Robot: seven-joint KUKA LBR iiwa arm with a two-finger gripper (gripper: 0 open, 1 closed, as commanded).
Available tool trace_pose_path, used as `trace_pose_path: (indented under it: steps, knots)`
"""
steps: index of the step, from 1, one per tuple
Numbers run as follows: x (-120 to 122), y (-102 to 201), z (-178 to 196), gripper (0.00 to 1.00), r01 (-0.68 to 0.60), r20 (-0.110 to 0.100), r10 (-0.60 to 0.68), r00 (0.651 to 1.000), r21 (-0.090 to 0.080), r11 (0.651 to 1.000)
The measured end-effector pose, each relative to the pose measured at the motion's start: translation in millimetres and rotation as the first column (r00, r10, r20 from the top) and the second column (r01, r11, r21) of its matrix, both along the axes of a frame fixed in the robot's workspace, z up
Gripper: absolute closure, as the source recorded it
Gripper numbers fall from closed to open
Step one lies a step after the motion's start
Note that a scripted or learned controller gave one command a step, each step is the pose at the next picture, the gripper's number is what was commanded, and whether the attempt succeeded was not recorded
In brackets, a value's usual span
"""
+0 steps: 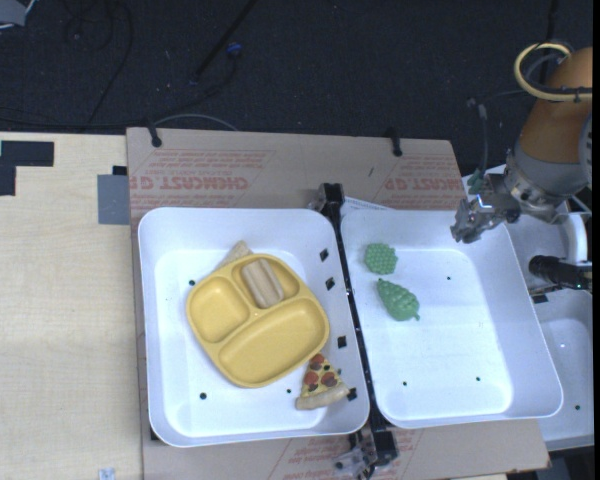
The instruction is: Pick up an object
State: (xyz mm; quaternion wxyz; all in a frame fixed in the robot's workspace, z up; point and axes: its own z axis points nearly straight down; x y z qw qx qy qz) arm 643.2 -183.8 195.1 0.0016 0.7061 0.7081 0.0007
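Two green toy pieces [381, 258] [398, 301] lie in the right bin [480, 388], left of the pincer [468, 223] at its rear rim, grip state unclear, so descending there risks clipping the wall.

Cardboard sheet [280, 173] under the two white bins: red print along its upper strip, upside down from this camera. Left of centre it reads "CHEMCRST..." as far as can be made out; the last letters are unsure. A second red line toward the upper right and another at the bottom edge of the frame are too small and blurred to read.
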Motion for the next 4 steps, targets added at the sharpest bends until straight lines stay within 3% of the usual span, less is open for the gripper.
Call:
trace_pose_path:
  steps: [3,4]
  knots:
    - [-23.7,158.0,9.5,1.0,-0.002,-0.007,0.002,1.0,0.004,1.0]
    - [-15.8,215.3,11.5,1.0,-0.002,-0.004,0.002,1.0,0.002,1.0]
